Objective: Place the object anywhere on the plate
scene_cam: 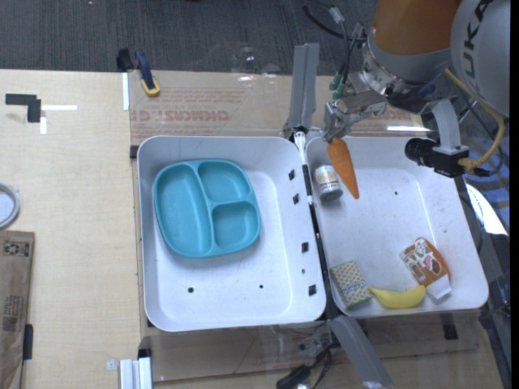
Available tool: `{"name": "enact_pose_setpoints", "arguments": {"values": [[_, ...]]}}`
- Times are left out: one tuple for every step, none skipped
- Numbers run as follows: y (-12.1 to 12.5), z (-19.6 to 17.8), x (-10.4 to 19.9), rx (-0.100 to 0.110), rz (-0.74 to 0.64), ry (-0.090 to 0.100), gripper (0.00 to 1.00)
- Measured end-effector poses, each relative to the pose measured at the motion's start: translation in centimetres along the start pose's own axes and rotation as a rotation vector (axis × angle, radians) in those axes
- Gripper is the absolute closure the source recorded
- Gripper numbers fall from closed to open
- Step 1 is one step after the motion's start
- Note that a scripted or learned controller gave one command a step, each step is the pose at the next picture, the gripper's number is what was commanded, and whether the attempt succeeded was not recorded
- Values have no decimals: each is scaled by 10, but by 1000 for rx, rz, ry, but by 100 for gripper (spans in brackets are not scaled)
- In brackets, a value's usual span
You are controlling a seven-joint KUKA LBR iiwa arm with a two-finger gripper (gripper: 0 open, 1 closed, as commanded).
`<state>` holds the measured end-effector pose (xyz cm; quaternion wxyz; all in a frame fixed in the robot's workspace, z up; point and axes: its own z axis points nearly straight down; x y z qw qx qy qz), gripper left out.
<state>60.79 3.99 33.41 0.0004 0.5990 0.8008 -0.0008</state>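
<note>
- The gripper (pixel 335 136) hangs over the far left corner of the right bin (pixel 454 290), its fingers pinching the top end of an orange carrot (pixel 345 167) that dangles below them, tip pointing down and slightly right.
- The carrot appears clear of the bin floor, just beside a small tin can (pixel 328 182) lying near the divider between the bins.
- It looks like a toy: smooth, tapered, bright orange, slim enough to swing or slip in a two-finger pinch.
- By this evidence the pick is done; the carry and the release are left.
- The blue plate (pixel 207 209), with three compartments, sits in the left bin (pixel 219 298), well apart from the carrot, nothing resting on it.
- Near the right bin's front edge lie a yellow banana (pixel 397 297), a patterned sponge (pixel 350 282) and an orange packet (pixel 425 264).
</note>
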Motion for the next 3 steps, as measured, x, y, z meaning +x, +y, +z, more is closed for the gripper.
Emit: {"name": "enact_pose_setpoints", "arguments": {"values": [[5,87,93,3,-84,1,100],[18,118,151,4,-232,1,100],[19,118,151,3,-232,1,0]]}}
